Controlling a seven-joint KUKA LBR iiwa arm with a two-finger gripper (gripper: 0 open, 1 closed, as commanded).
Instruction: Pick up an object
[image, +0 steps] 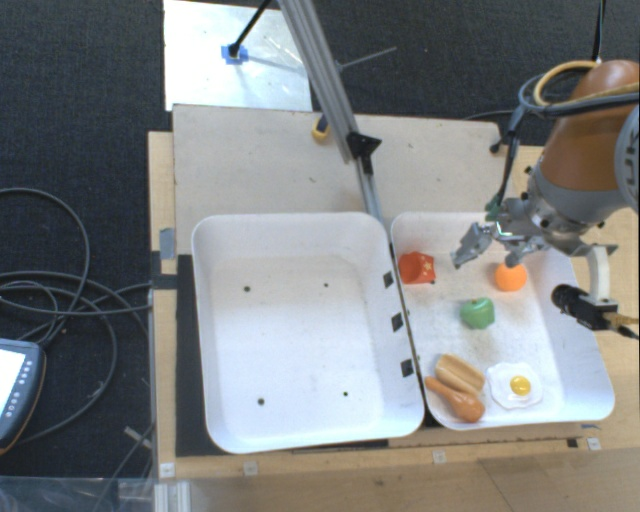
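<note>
grey gripper (492, 245) hangs spread wide with nothing in it over the right bin (590, 385), just beside the orange ball (511, 277). this looks like the approach step; next it should centre over the ball, descend and close.

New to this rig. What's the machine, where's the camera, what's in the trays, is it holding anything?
One camera sits above the bench, looking down at a slant. The grey arm with the orange band reaches in from the right; its two-finger pincer hangs over the right-hand white bin, fingers spread, with nothing between them.

That bin holds toy food: a red piece near the divider, an orange ball close under the pincer, a green piece in the middle, and at the front a hot dog, a sausage and a fried egg.

The left-hand white bin lies beside it. At the far left edge, a handheld screen with cables.
</note>
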